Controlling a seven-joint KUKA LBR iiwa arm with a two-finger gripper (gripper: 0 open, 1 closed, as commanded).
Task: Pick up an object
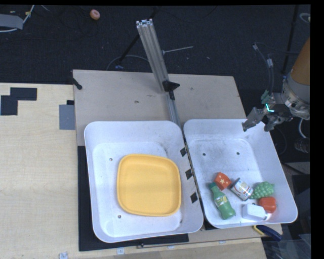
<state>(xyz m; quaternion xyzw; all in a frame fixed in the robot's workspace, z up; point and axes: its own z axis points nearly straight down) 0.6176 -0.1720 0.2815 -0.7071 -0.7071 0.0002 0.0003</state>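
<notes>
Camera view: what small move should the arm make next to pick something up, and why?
Probably swing the arm toward the near end of the right bin, above the green bottle. It hovers by the far rim; the bottle lies near the front, bare floor beside it.

Bright, even overhead light (faint shadows), slightly soft focus throughout.

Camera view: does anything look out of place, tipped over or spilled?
Nothing is spilled or broken. The green bottle lies on its side in the near part of the right bin. One small orange ball sits on the dark surface beyond the bench, outside both bins.
</notes>
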